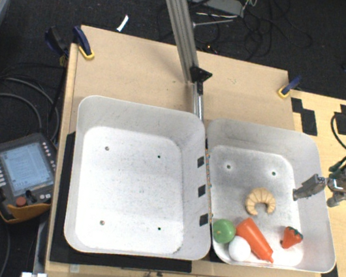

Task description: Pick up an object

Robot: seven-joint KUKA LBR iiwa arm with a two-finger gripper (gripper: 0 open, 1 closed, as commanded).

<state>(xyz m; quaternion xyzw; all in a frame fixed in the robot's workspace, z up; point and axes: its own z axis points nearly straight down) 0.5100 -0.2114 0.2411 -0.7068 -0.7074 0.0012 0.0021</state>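
Hovering over the right white bin's (304,148) right edge, the two-finger claw (323,189) stands wide, holding nothing; nearest lies the small red plastic pepper (291,238), toward the near-right corner, below the claw.

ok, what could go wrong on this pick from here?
1. The carrot, green ball and white egg lie touching in the right bin's near corner; a grasp there may catch two or jam against the wall.
2. The small red piece sits near the right wall, leaving little finger room.
3. The croissant lies apart but is curved, so it could slip.
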